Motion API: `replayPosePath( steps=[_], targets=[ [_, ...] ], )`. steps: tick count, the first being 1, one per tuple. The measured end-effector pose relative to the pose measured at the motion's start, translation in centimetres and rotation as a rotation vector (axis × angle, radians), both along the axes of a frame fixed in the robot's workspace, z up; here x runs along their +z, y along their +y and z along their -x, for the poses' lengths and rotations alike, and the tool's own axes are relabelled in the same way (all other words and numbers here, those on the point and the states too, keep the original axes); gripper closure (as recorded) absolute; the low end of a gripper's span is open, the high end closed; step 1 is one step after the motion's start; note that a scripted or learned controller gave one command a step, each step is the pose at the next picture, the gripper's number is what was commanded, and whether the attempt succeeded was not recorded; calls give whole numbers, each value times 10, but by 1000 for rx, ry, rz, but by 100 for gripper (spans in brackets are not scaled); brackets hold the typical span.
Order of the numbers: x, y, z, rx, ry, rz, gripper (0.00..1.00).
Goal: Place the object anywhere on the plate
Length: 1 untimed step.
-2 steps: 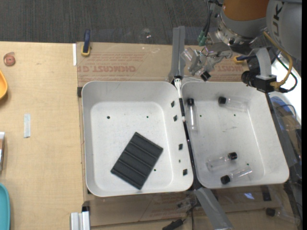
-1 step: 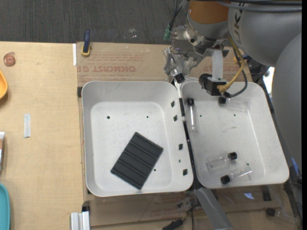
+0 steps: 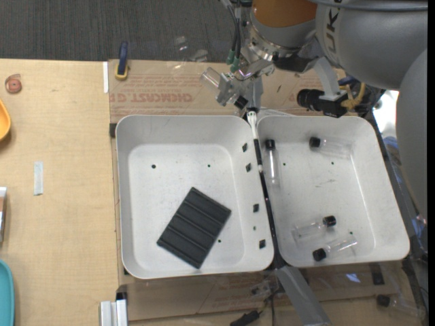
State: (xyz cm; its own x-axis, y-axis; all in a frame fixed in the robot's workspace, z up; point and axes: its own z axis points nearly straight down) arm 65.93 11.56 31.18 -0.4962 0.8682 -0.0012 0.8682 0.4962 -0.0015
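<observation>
Gripper above the bins' far edge, vials in the right bin, dark plate in the left one.
On my screen the cardboard (image 3: 183, 92) behind shows mirrored "CHEMICAL" print (hard to read). I cannot tell the gripper (image 3: 239, 95) state. I count four clear vials (image 3: 270, 158) with black caps in the right bin (image 3: 380, 182), and one ribbed black plate (image 3: 195, 227) lying in the left bin (image 3: 136, 182).
</observation>
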Motion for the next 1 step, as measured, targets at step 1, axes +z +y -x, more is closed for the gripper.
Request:
replayPosePath(
  steps=[1],
  targets=[
    [20, 44, 0, 679, -2, -1, 100]
  ],
)
